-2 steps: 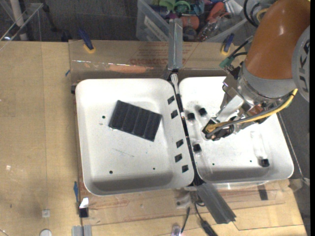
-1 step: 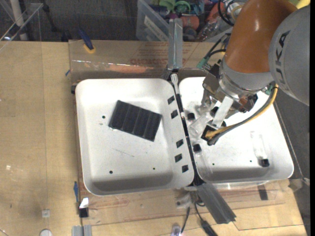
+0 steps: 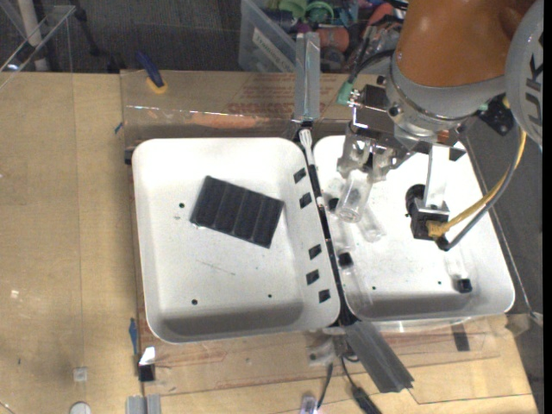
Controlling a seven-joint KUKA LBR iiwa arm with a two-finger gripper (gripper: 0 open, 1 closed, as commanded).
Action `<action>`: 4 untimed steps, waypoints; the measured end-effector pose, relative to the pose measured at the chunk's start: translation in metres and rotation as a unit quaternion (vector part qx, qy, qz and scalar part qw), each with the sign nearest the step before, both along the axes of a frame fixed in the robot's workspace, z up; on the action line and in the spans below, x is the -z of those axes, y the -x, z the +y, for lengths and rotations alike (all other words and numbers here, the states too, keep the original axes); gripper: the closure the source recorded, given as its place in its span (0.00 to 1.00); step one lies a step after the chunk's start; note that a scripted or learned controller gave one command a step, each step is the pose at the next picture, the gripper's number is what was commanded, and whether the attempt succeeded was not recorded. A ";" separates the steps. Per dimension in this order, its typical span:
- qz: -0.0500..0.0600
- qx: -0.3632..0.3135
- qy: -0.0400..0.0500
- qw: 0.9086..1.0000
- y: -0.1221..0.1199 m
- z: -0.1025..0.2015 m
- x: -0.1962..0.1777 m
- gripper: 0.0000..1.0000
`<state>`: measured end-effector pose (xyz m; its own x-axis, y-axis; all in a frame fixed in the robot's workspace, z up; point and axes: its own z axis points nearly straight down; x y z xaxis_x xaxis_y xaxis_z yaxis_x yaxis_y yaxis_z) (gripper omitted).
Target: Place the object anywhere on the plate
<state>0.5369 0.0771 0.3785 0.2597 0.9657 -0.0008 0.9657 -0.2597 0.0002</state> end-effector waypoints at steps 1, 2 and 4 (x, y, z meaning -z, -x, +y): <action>0.001 -0.011 0.000 1.000 -0.061 -0.038 0.046 1.00; 0.000 0.095 0.000 0.995 -0.105 -0.041 0.058 1.00; 0.003 0.369 0.000 0.929 -0.081 -0.040 0.011 1.00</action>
<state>0.6176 0.0367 0.3671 0.8518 0.5239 -0.0046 0.5239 -0.8518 -0.0040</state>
